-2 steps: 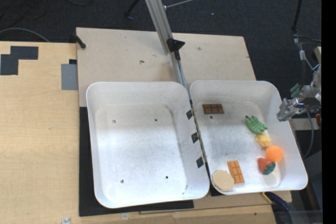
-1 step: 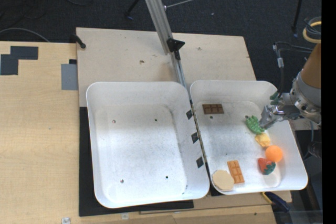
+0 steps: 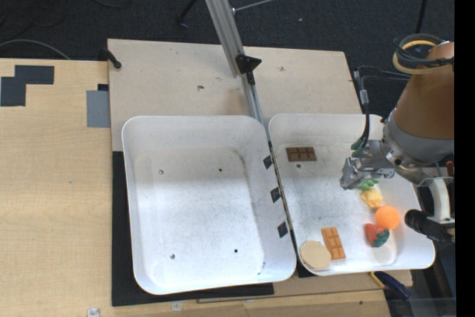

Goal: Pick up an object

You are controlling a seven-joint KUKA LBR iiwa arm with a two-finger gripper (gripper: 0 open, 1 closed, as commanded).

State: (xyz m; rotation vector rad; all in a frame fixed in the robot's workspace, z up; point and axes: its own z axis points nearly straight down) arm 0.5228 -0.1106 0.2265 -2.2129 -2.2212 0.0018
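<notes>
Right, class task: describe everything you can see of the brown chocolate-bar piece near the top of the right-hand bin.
The chocolate bar is a small, flat, dark brown rectangle, scored into a few squares by paler lines, and looks like toy plastic. It lies flat on the floor of the right bin, its long side running across the view, in the bin's far left part. Nothing touches it; the gripper and the other toy foods sit apart, toward the bin's right and near side.

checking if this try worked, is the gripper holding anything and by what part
It cannot be told. The gripper sits low in the right bin, just above a yellow object, but nothing visibly sits between its fingers.
</notes>
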